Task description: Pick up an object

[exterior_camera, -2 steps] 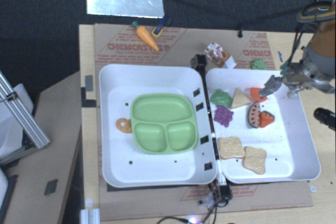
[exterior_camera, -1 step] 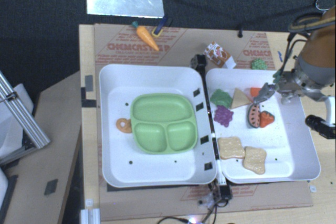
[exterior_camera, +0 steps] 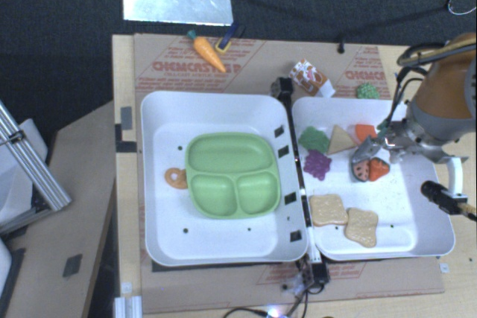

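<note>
Camera view places the gripper (exterior_camera: 367, 159) low inside the right bin (exterior_camera: 428, 240), directly over a small red and dark toy piece (exterior_camera: 370, 170) near the bin's middle. Whether the pincer is wide, narrow or closed on that piece cannot be told from this angle, since the wrist housing covers the tips. The piece sits just under the tool and appears to be the pick target (a judgement from its position alone).

To perform the step well: centre the tool on the red piece before closing, keep the approach vertical, and avoid nudging the orange piece (exterior_camera: 364, 132) just beyond it on the far side. Lift straight up and confirm the piece rises with the tool before any sideways travel.

Right bin contents: a green leafy piece (exterior_camera: 313, 138) and a tan wedge (exterior_camera: 341, 139) toward the far left, a purple grape cluster (exterior_camera: 317, 164) near the left wall, and two bread slices (exterior_camera: 344, 218) along the near side.

Left bin (exterior_camera: 160, 234) contents: a green divided tray (exterior_camera: 232, 174) at centre, with a small orange pretzel (exterior_camera: 176, 178) touching its left edge.
</note>
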`<state>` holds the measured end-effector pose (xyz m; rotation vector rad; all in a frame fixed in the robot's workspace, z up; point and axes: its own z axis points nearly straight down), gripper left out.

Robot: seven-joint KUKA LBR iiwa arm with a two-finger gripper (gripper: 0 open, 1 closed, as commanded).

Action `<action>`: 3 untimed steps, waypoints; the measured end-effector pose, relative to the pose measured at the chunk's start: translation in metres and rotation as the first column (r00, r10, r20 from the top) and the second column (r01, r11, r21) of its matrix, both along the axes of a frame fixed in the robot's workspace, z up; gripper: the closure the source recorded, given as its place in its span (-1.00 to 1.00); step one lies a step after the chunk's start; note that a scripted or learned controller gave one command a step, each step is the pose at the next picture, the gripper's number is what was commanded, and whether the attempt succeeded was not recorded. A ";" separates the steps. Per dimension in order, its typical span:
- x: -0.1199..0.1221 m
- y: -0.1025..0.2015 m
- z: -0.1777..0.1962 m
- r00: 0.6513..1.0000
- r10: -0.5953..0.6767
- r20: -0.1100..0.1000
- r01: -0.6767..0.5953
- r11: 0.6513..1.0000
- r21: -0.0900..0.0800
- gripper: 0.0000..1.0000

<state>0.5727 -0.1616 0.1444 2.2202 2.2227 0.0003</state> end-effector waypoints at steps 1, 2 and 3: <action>0.008 0.003 -0.034 1.000 0.001 0.019 -0.001 1.000 -0.007 -1.00; 0.009 0.003 -0.060 1.000 0.001 0.002 -0.001 1.000 -0.001 -1.00; 0.010 0.003 -0.049 1.000 0.000 0.005 0.000 1.000 -0.001 1.00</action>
